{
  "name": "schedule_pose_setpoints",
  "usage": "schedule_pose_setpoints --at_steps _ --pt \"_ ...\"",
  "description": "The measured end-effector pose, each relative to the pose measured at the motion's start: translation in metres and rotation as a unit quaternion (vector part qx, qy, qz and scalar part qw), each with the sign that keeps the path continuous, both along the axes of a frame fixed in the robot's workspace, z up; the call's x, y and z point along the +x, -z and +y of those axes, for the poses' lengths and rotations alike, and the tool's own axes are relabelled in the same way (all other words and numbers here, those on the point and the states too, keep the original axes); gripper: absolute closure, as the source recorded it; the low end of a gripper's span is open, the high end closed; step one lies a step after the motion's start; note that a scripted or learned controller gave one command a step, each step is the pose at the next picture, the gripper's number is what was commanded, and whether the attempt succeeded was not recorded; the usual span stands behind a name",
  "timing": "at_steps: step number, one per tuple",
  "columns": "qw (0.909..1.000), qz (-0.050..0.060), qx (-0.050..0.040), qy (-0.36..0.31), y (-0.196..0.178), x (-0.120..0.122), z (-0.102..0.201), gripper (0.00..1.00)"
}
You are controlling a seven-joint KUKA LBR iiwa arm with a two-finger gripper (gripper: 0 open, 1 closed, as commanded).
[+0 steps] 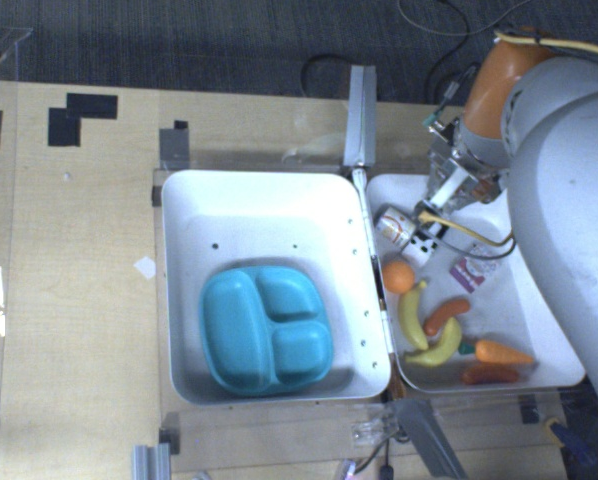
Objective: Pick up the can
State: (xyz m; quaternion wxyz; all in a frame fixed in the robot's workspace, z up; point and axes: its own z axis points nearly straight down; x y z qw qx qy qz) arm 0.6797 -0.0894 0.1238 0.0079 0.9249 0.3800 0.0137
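Here, pincer by can, right bin

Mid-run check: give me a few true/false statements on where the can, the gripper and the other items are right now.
1. The can lies in the right bin. True.
2. The gripper is over the left bin. False: it is over the right bin, right beside the can.
3. The blue tray sits in the left bin. True.
4. The banana is in the blue tray. False: it lies in the right bin, below the orange.
5. The can rests among the carrot and sausage. False: it lies apart, near the bin's far left corner.
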Motion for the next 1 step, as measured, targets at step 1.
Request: schedule_pose_setpoints --at_steps 1 --pt "0.9998 -0.007 -0.0001 0.018 0.0122 -0.026 0.0002 1.0"
